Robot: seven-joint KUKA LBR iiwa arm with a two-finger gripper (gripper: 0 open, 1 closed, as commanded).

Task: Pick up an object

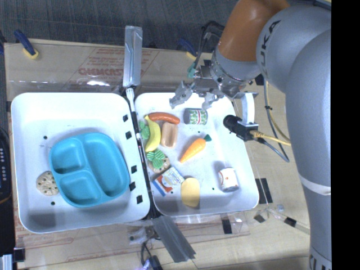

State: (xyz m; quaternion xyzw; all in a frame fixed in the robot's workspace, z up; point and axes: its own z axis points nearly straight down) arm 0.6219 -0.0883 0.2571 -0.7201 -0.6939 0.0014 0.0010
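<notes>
The gripper (pixel 194 97) hangs over the upper part of the right bin (pixel 243 151), near the centre top of the frame; its two fingers (pixel 179 98) are spread apart with nothing between them.

Just below and right of it stands a small green-labelled can (pixel 196 116), the nearest candidate; it looks like a light, rigid toy, smooth-sided and so apt to slip or roll if pinched off-centre; the best hold is probably across its round body at mid-height.

The rest of the bin, toward the centre of the frame, holds a hot dog (pixel 164 118), a banana (pixel 152 136), a carrot (pixel 193 149), a flat snack packet (pixel 167 180), a yellow fruit (pixel 190 190) and a small white cup (pixel 228 178); all seem light plastic play food, stiff rather than fragile. The carrot lies apart from its neighbours and tapers, so a grip across its thick middle would suit; the banana and hot dog crowd each other, which makes a clean grasp harder.

The left bin (pixel 22 151), in the left half, carries a blue divided plate (pixel 90 167) and a cookie (pixel 46 183).
</notes>
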